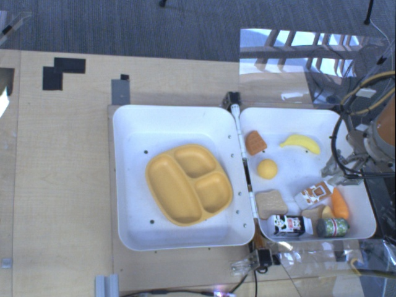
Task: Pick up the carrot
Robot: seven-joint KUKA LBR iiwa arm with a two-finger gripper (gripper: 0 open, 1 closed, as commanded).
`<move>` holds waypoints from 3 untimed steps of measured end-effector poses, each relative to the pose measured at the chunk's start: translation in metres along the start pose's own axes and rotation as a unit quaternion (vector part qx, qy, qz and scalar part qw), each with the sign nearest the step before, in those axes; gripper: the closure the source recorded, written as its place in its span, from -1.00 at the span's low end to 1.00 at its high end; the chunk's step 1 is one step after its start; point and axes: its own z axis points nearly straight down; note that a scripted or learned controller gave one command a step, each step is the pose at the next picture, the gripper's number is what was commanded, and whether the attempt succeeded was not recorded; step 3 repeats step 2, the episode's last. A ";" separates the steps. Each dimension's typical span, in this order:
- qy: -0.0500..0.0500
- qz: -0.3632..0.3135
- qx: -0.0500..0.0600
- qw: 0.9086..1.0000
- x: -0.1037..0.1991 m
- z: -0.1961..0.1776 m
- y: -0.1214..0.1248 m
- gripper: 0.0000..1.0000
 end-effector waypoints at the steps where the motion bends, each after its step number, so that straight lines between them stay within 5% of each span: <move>1: 0.026 -0.145 -0.027 0.989 0.009 -0.064 0.002 1.00; 3: 0.021 -0.141 -0.022 0.989 0.004 -0.076 0.000 1.00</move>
